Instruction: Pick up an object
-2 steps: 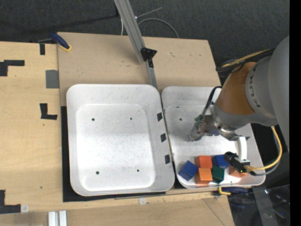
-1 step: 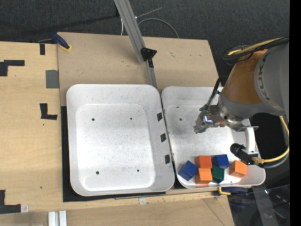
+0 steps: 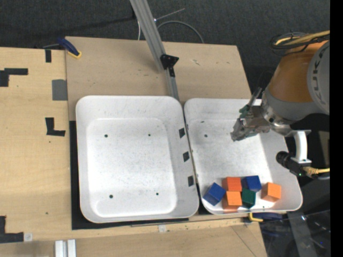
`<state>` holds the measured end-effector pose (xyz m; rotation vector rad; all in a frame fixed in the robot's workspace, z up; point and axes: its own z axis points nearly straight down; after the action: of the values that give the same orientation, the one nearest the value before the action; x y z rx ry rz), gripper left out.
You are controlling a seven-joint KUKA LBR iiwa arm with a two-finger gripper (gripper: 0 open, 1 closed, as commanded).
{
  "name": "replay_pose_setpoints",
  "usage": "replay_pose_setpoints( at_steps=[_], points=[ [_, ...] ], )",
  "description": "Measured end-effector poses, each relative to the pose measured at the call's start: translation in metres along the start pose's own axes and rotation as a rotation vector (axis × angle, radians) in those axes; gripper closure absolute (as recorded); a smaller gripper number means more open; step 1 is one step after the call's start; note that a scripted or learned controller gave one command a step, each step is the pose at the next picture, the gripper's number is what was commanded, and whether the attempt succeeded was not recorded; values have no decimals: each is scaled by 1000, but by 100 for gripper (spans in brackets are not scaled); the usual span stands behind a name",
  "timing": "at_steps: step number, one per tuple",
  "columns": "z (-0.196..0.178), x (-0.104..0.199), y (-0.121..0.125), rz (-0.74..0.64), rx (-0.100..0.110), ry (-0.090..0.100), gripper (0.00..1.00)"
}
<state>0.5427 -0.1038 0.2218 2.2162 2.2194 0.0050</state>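
Camera view had my gripper (image 3: 239, 133) hanging over the right bin (image 3: 214, 116), well apart from the blocks (image 3: 242, 190) clustered at its near edge; I judged it should descend squarely on one outlying block.

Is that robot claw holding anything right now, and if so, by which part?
Nothing is held. The gripper hangs over bare floor of the right bin, while the blocks all lie clustered at the bin's near edge, apart from it.
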Motion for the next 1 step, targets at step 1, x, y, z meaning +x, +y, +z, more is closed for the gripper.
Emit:
replay_pose_setpoints(
  at_steps=[1],
  points=[
    [-26, 0, 1, 0, 4, 1, 100]
  ],
)
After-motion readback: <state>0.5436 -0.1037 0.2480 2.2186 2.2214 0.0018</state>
